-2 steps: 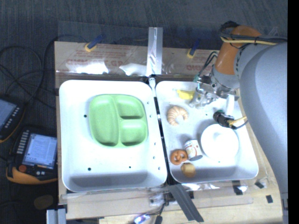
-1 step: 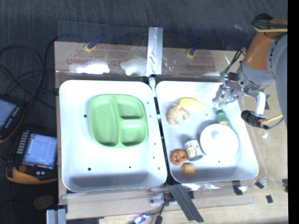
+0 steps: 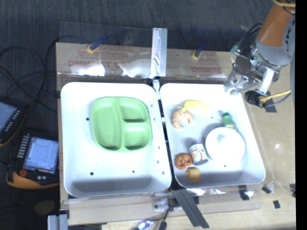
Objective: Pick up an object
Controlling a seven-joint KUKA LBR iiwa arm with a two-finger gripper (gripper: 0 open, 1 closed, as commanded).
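My gripper (image 3: 233,87) hangs over the far right corner of the right bin (image 3: 168,128), above the bin's rim, with nothing seen between its fingers. Below it in that bin lie a yellow banana-like piece (image 3: 194,105), a croissant (image 3: 182,117), a green bottle (image 3: 228,119), a white round plate (image 3: 225,144), a small can (image 3: 197,154), a brown doughnut (image 3: 182,161) and a small brown ball (image 3: 193,174). None of them touches the gripper.
The left bin (image 3: 76,166) holds a green divided tray (image 3: 122,122). A metal divider post (image 3: 159,51) stands behind the seam between the bins. Clamps and plastic sheeting line the back edge. A tablet and cables lie off the bench at left.
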